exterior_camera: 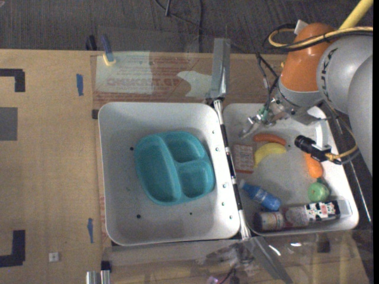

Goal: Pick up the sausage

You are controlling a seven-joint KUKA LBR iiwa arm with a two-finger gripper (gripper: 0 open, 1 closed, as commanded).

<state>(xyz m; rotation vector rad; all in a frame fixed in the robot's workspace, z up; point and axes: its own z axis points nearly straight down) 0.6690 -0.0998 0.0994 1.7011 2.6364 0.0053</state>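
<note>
While hand hovers (grip unclear) | sausage touches banana | carrot near

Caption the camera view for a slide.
Grey arm's gripper poised above the orange-red sausage in the right white bin.

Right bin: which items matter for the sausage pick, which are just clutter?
Job:
- sausage, orange-red, near the bin's top
- gripper, just above and left of it

Clutter:
- banana
- carrot
- green fruit
- blue bottle
- can
- dark bottle
- small packet
- teal divided plate, left bin
</note>
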